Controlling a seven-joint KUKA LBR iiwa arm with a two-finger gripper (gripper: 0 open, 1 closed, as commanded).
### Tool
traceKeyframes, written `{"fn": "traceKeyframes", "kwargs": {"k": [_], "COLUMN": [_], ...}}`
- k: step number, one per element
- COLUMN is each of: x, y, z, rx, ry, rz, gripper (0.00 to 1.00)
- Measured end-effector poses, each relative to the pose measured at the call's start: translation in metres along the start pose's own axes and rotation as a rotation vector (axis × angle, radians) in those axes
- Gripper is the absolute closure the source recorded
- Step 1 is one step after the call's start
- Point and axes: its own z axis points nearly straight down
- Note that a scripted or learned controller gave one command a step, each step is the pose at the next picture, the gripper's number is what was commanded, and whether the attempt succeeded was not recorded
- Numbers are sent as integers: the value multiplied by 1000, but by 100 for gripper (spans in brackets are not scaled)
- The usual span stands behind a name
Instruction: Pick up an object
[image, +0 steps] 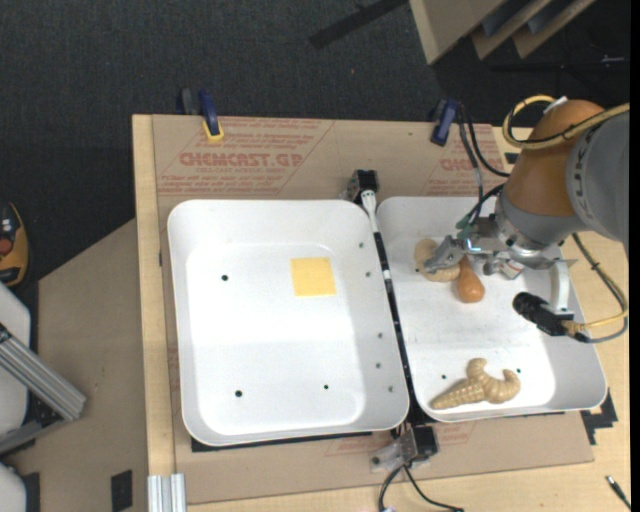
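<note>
The right bin (570, 385) holds a pale beige lump (430, 250) and an orange-brown oblong piece (470, 288) close together near its upper middle. A tan, ridged, curled toy (480, 385) lies near the bin's front edge. A flat yellow square (313, 277) rests in the left bin (260, 390). My gripper (450, 258) reaches in from the right and sits low over the beige lump, partly covering it, with the orange-brown piece just below it. Nothing is visibly lifted.
The grey arm with its orange band (545, 170) hangs over the right bin's upper right corner. A black cable part (540, 312) trails below the wrist. Clamps (210, 125) hold the cardboard base at the back.
</note>
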Motion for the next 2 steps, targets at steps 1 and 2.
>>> {"fn": "traceKeyframes", "kwargs": {"k": [1,2], "x": [0,69], "y": [2,59], "z": [-14,-100], "rx": [-8,-1], "ry": [-4,-2], "rz": [-1,-10], "gripper": [100,100]}}
